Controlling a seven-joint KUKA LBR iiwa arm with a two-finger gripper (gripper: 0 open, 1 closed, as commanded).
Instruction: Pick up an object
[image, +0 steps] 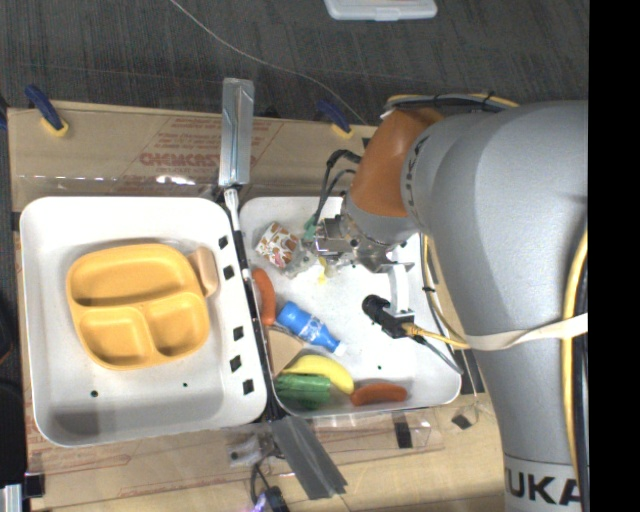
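Note:
My gripper (318, 243) hangs low in the upper part of the right bin (437, 372), right beside a crinkled snack packet (277, 245) at the bin's upper left. Nothing shows between its fingers. Below it along the left wall lies an orange-red sausage (264, 297). A blue bottle (308, 327) lies in the middle of the bin. At the bottom sit a yellow banana (324, 369), a green vegetable (303, 391) and a red sausage-shaped piece (379, 393).
The left bin (40, 330) holds a yellow divided tray (138, 303) with a tan piece (204, 270) at its right edge. The big grey arm (500, 230) covers the right bin's right side. A divider with black clips (240, 320) separates the bins.

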